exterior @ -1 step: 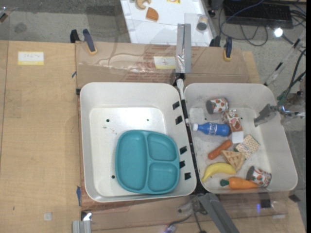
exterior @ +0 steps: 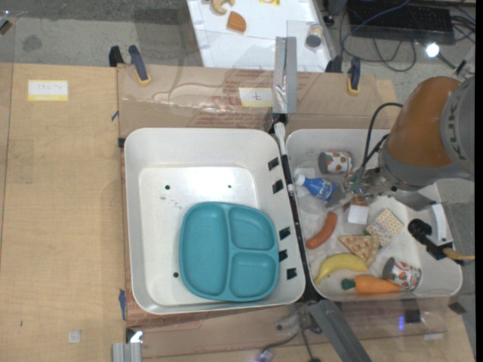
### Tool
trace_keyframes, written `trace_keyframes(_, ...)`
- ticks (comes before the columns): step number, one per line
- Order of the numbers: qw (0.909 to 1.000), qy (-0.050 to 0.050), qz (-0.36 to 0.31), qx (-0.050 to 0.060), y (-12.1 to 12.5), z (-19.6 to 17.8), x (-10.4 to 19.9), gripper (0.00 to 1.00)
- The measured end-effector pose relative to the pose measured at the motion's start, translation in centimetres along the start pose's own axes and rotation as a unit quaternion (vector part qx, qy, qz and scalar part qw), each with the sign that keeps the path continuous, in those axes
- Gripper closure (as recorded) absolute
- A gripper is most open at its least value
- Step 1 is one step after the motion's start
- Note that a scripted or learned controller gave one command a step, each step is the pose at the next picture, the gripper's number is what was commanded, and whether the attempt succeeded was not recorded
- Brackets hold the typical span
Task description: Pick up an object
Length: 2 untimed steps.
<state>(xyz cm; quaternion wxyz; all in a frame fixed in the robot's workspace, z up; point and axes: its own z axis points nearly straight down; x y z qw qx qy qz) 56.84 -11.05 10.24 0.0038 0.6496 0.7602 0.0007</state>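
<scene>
Gripper (exterior: 361, 189) is reaching down into the right bin (exterior: 451, 281) among the toy food; whether its fingers are spread or closed, I cannot tell. Just left of it a blue bottle (exterior: 317, 188) is lying. Below it a sausage (exterior: 322, 230), banana (exterior: 339, 265) and carrot (exterior: 373, 284) are resting.

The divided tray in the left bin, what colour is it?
Teal tray, seen in the camera view.

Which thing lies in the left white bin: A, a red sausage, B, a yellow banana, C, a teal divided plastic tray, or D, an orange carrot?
C: the teal divided plastic tray lies on the floor of the left white bin; the food toys are all in the right bin.
</scene>
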Motion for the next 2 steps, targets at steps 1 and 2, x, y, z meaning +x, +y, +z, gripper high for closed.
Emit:
trace_keyframes(1,1.0000,-0.006,0.008,0.001,-0.4,-1.0,-1.1,1.00)
trace_keyframes(2,0.9997,0.002,0.026,0.002,0.2,-9.8,3.3,1.00)
